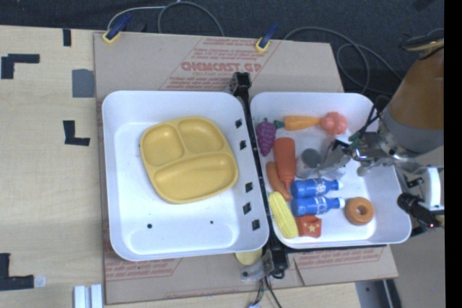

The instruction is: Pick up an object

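The left bin (115, 155) holds one thing, a yellow divided plate (189, 159), lying flat near its middle. Across the black divider, the right bin (386, 227) is crowded: a purple grape bunch (266, 136) at the far left corner, an orange carrot (302, 122) and a pink piece (333, 123) along the far wall, a red sausage-like piece (284, 157), two blue bottles (315, 196) side by side, a yellow corn cob (282, 214) and a small red item (310, 226) at the near wall, and a brown doughnut (359, 210) standing apart to the right.

The gripper (339, 155) hangs low over the middle of this bin, just right of the red piece and just far of the bottles; whether its fingers are apart or together I cannot tell, and nothing is visibly held.

The likely risk is the crowding: the pieces touch, so descending fingers may land on top of one or push neighbours aside, and the round bottles could roll away
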Tool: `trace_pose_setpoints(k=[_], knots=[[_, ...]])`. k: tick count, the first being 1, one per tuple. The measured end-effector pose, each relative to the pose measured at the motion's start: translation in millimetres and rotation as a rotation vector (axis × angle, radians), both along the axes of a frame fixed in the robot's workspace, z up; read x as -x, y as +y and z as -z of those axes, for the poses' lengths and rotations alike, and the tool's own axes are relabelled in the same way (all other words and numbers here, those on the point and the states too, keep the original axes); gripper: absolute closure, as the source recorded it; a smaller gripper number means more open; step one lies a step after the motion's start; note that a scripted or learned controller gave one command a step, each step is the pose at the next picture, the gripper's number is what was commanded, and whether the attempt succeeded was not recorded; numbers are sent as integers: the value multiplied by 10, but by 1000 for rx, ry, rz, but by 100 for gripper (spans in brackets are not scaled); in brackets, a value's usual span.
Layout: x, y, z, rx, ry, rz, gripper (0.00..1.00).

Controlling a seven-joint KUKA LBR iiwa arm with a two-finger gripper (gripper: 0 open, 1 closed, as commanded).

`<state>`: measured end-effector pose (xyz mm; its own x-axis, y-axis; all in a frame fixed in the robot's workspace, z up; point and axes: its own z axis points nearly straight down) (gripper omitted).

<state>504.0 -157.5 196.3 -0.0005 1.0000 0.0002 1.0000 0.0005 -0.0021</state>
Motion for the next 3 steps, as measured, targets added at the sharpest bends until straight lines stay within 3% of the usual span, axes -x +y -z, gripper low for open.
trace_pose_setpoints(k=[1,2,3], knots=[[-401,-144,846,11,-27,0,0],[-817,-38,904,17,-45,0,0],[-1380,-91,927,16,-40,-2,0]])
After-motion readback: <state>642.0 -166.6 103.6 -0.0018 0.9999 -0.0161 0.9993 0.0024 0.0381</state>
